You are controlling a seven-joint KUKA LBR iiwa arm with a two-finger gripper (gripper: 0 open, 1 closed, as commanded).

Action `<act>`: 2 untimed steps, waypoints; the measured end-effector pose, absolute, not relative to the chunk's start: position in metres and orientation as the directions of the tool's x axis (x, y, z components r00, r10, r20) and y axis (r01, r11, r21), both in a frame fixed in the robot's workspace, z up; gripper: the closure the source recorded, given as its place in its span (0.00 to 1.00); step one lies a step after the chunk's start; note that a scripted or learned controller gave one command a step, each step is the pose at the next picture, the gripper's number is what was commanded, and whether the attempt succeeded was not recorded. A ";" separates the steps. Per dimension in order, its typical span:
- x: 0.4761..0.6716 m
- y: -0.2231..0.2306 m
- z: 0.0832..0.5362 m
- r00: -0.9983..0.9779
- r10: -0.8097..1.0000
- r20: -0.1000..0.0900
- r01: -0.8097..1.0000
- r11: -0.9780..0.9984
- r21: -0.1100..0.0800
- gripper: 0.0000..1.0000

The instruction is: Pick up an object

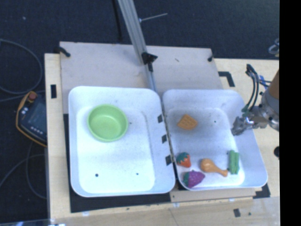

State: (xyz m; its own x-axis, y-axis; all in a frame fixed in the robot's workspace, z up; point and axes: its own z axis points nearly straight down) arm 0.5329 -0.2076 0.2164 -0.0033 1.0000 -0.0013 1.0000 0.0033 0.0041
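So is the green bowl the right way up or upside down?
Right way up. The green bowl sits in the left bin, and you can see down into its hollow inside, with the rim all around. Nothing shows in it.

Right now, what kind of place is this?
Probably a robot lab: a bench with two white bins, toy food like a strawberry, and a robot gripper reaching in.

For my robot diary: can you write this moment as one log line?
gripper: at right bin right rim, holding nothing seen | right bin: toy foods | left bin: green bowl
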 end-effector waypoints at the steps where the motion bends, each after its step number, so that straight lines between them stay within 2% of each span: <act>1: 0.542 -0.160 0.215 -0.007 1.000 0.001 1.000 0.007 0.002 1.00; 2: 0.545 -0.105 0.230 -0.009 1.000 0.001 1.000 0.009 0.004 1.00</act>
